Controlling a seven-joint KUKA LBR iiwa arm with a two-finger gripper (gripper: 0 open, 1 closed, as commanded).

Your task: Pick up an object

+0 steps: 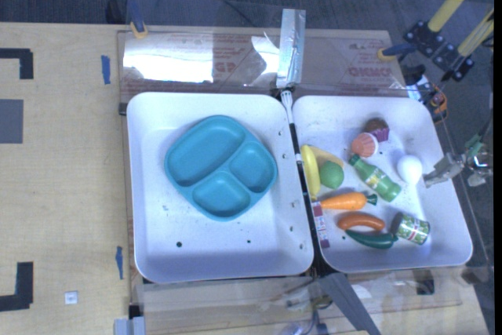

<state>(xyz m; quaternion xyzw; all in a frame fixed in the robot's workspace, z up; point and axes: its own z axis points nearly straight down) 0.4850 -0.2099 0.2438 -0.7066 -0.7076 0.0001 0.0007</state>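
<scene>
The hand point(456, 167) was seen at the 3 o'clock edge of the right bin point(337, 115), just over its rim. It was too small and too cut off for it to be told whether it was wide or narrow, and nothing could be seen held in it.

Nearest to it, toward 9 o'clock, a white egg point(409, 168) was found lying on the bin floor. Beside the egg, a green bottle point(376, 178) was laid at a slant. At 11 o'clock from the bottle, a pink-orange fruit point(364, 143) was placed, with a dark brownish piece point(378, 126) just beyond it, toward 1 o'clock.

Along the bin's 9 o'clock side, a yellow banana point(311, 169) was laid lengthwise, and a green round fruit point(332, 175) was set touching it. Below these, toward 6 o'clock, an orange carrot point(347, 201) was seen, then a red-orange sausage-like piece point(361, 221), with a dark green vegetable point(376, 240) curved under it. A small can point(412, 229) was tipped on its side just at 3 o'clock of those two.

The left bin point(149, 235) was set against the right one — a blue divided plate point(221, 166) was placed near its middle. Both bins were carried on the pale wooden bench point(63, 169).
</scene>
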